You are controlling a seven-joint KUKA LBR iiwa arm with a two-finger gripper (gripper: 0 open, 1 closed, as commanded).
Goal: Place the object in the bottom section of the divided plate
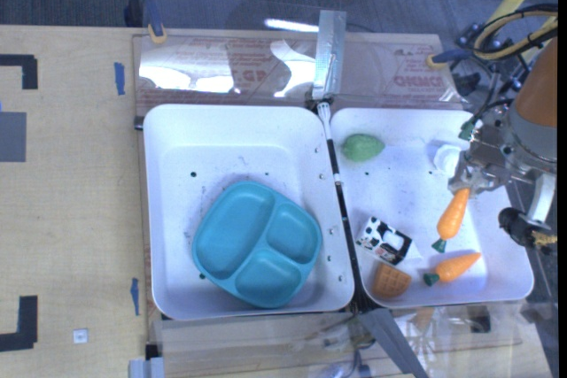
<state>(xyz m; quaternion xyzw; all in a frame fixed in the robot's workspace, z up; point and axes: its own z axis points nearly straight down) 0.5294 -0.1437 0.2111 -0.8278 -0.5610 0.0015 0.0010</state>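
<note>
The blue divided plate (257, 243) lies in the left bin, with its single large section toward the upper left and two smaller sections on the right and bottom. My gripper (462, 183) is over the right bin's right side, under the grey wrist. It is shut on the narrow upper end of an orange carrot (453, 215). The carrot hangs tilted from the fingertips, with its green stem end pointing down and left.
The right bin (416, 190) also holds a second carrot (454, 266) near its front right, a waffle-like piece (391, 281), a black-and-white carton (384, 240) and a green lump (361, 146) at the back. The bins' shared wall (337, 190) runs between the plate and the gripper.
</note>
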